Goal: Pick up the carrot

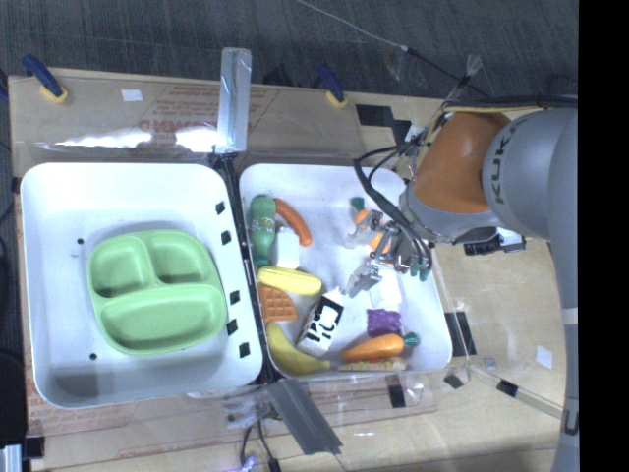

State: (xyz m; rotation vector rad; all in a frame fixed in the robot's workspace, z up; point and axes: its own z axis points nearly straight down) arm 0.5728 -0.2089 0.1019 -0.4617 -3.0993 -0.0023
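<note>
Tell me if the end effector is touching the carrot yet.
Apart. The camera view shows the end effector hanging over the middle of the right bin, with white bin floor between it and the carrot near the front wall.

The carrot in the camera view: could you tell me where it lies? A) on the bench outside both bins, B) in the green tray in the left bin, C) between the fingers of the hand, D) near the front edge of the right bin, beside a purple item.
D: the carrot lies near the front wall of the right bin, just below the purple item, apart from the hand above it.
</note>
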